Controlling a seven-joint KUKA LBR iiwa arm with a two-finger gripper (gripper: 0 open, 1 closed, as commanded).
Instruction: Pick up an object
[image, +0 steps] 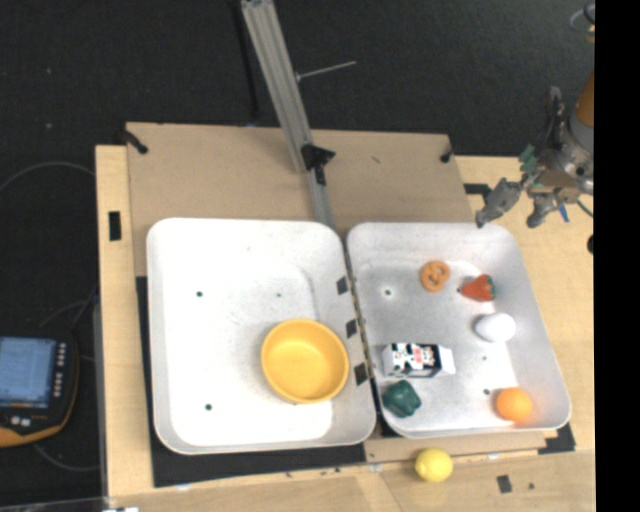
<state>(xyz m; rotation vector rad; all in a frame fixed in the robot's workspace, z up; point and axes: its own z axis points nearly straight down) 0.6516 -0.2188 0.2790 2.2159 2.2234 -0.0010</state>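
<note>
Gripper (517, 204) is hovering past the right bin's (455, 250) far right corner, fingers spread, nothing between them. Right bin is holding a pretzel-like orange ring (434, 275), a strawberry (478, 288), a white egg (494, 327), a small milk carton (414, 360), a dark green object (402, 398) and an orange (513, 404). A yellow bowl (304, 360) is sitting in the left bin (200, 260). A lemon (433, 465) is lying on the bench (220, 170), just beyond the near rim.

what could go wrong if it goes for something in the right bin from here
The hand hangs above the right bin's far right corner, with the strawberry and white egg nearly touching, so grabbing one could knock the other away. The orange may roll. The milk carton and green object crowd the bin's left wall.
</note>
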